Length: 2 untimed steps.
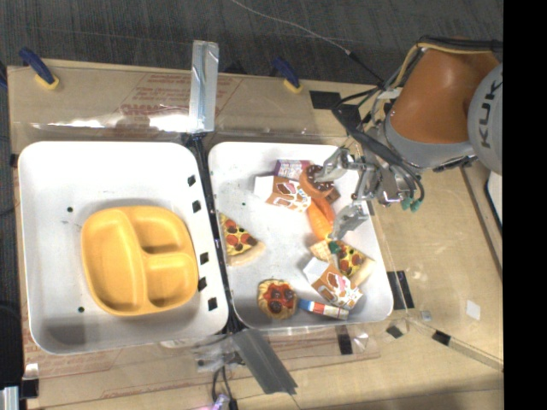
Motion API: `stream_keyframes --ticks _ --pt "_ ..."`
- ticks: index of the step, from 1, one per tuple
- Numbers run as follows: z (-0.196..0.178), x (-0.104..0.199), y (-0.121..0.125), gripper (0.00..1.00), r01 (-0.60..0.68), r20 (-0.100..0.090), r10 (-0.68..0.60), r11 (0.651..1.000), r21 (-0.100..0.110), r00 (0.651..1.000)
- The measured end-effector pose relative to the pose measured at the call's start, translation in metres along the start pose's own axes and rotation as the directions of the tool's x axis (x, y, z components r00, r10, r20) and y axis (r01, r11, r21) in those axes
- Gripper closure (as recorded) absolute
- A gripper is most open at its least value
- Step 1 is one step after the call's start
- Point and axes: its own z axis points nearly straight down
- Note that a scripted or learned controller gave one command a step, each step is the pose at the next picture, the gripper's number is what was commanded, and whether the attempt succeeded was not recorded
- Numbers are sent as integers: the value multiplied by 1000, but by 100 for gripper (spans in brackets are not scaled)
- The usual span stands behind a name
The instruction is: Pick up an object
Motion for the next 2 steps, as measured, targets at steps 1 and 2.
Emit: stream_keyframes --ticks 1,2 --pt "105 -27 -19 0 46 27 -46 999 9 999" --pt "109 8 7 0 -4 70 2 1000 22 998"
